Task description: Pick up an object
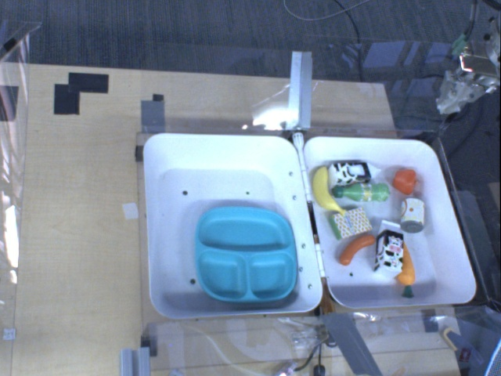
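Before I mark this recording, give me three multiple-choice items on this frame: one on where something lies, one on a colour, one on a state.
1. Where does the divided tray lie?
A. In the left bin
B. In the right bin
C. On the bench outside both bins

2. What colour is that tray?
A. Red
B. Light blue
C. Black

3. How does the banana lie against the wall between the bins?
A. Standing upright in the middle of the left bin
B. Lying in the right bin close to the dividing wall
C. Hanging over the far rim onto the bench

Key: 1 A, the divided tray sits on the floor of the left bin. 2 B, its surface is light blue throughout. 3 B, the banana lies flat at the left side of the right bin, beside the green bottle.
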Motion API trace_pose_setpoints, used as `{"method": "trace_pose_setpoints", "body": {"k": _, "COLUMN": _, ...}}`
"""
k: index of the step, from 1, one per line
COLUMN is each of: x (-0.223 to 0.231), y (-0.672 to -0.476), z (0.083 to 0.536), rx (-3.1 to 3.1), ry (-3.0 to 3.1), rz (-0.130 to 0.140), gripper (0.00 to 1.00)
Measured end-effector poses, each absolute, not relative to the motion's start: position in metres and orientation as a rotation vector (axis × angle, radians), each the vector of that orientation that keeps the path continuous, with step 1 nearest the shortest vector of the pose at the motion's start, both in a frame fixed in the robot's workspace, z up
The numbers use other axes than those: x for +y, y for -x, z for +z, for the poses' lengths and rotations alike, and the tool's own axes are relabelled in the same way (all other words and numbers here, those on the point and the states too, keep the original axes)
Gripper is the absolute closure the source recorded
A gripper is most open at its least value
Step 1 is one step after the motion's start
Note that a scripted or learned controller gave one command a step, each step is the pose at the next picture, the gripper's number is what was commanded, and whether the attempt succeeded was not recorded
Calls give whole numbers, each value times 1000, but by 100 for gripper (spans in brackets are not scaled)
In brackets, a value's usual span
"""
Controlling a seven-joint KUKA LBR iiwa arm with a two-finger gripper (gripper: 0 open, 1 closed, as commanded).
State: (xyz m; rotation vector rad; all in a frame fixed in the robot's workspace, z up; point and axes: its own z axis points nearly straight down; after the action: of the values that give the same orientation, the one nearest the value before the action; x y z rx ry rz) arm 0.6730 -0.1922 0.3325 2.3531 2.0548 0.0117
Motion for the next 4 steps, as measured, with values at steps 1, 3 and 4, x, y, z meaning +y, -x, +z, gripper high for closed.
{"method": "trace_pose_setpoints", "body": {"k": 1, "x": -191, "y": -674, "z": 345, "rx": 2059, "ry": -2341, "rz": 16, "gripper": 100}}
{"method": "trace_pose_setpoints", "body": {"k": 3, "x": -189, "y": -677, "z": 372, "rx": 2064, "ry": -2316, "rz": 25, "gripper": 100}}
{"method": "trace_pose_setpoints", "body": {"k": 4, "x": -199, "y": -661, "z": 437, "rx": 1807, "ry": -2562, "rz": 7, "gripper": 100}}
